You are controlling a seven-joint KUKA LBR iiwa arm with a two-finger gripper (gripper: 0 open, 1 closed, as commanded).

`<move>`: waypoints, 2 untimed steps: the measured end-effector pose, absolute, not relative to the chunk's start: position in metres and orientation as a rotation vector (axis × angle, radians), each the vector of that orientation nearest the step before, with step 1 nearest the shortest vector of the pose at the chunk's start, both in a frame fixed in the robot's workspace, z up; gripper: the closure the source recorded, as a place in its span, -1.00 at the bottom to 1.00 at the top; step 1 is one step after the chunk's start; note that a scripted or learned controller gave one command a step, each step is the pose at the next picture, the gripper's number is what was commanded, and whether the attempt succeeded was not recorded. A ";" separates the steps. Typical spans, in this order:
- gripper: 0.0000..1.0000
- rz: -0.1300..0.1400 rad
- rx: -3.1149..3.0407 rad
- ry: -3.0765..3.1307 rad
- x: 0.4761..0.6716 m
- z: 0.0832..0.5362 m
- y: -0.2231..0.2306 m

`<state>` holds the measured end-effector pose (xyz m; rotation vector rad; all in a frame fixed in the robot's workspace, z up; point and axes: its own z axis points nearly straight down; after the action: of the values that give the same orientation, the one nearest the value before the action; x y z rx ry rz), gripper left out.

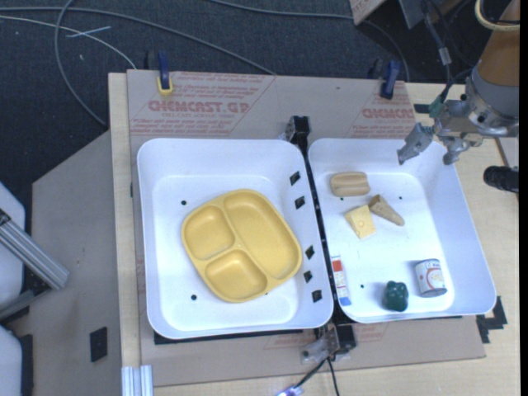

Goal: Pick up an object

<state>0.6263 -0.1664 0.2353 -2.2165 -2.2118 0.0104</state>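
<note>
My gripper [431,150] hangs over the far right corner of the right bin [462,221], fingers spread open with nothing between them. Below it in that bin lie a tan bread roll [350,184], a yellow cheese block [360,221] and a tan wedge [386,210]. Toward the bin's near edge sit a small can [429,276], a green pepper [396,296] and a slim red-and-white tube [338,280] along the left wall. All objects are apart from the gripper.
The left bin [157,221] holds a yellow divided plate [240,244]. Black clips run along the divider between the bins [307,213]. Blue clamps [164,74] hold the cardboard base at the far edge. Cables lie on the floor beyond.
</note>
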 end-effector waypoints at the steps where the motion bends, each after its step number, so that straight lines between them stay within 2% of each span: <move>1: -1.00 0.000 -2.220 -2.221 0.629 0.241 -0.166; 2: -1.00 0.006 -2.217 -2.216 0.622 0.182 -0.171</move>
<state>0.6217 -0.1707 0.1818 -2.2173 -2.2155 0.0061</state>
